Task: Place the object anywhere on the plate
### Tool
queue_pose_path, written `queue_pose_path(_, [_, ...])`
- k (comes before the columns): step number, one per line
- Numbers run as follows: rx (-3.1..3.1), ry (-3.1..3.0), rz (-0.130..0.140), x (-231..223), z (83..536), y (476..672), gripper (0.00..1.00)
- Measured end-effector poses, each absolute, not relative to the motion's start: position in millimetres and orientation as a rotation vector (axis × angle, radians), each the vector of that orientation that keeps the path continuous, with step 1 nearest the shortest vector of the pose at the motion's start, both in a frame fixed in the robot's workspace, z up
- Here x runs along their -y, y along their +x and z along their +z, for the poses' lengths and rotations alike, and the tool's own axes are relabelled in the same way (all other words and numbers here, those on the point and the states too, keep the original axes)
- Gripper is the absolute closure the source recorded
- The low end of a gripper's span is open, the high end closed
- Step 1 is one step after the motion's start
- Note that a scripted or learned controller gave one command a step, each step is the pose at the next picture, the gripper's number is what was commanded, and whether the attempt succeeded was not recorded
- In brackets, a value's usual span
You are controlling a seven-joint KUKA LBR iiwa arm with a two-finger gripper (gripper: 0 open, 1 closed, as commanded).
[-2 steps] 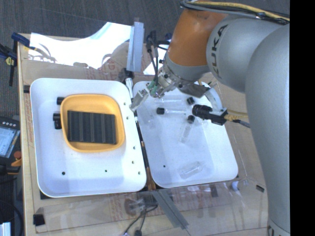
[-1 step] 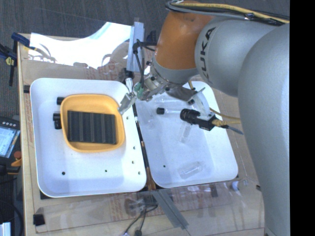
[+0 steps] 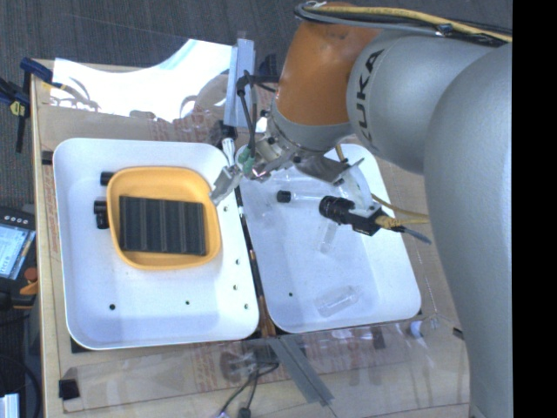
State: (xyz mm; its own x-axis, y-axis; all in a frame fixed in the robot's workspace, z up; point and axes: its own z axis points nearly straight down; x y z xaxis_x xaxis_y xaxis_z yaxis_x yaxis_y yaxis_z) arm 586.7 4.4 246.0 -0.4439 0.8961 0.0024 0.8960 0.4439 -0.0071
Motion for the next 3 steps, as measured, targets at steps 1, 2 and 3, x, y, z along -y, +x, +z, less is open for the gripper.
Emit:
queue_pose_path(1, [2.713,-1.583,0.002,18,234,604.1,0.0])
queue_pose_path(2, [2.748,-1.516,0.003,-25,248,590.9,0.0])
queue_pose_path(3, [2.741,-1.528,0.004,-20,246,590.1,0.0])
